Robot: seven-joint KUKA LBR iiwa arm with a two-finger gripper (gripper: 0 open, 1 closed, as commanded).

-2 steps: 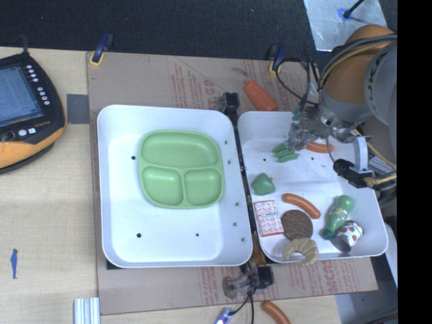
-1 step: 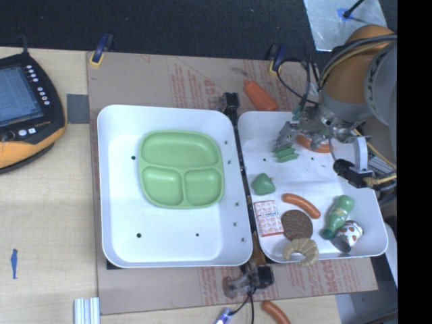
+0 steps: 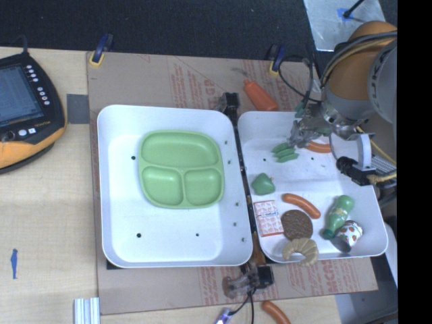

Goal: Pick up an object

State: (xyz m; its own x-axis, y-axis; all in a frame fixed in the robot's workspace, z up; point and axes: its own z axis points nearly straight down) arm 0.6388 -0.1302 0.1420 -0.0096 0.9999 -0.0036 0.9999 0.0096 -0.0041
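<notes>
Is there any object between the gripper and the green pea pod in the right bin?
Nothing visible is between them: the gripper is right above the ribbed green pea pod, on its upper right.

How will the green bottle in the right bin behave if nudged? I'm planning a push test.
The green bottle lies on its side, so it would probably roll. It looks like a light toy, likely stiff. It rests against a small can, which may block or move with it.

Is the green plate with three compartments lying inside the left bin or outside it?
Inside. The green plate lies flat on the floor of the left bin, with the bin's white rim all around it.
</notes>
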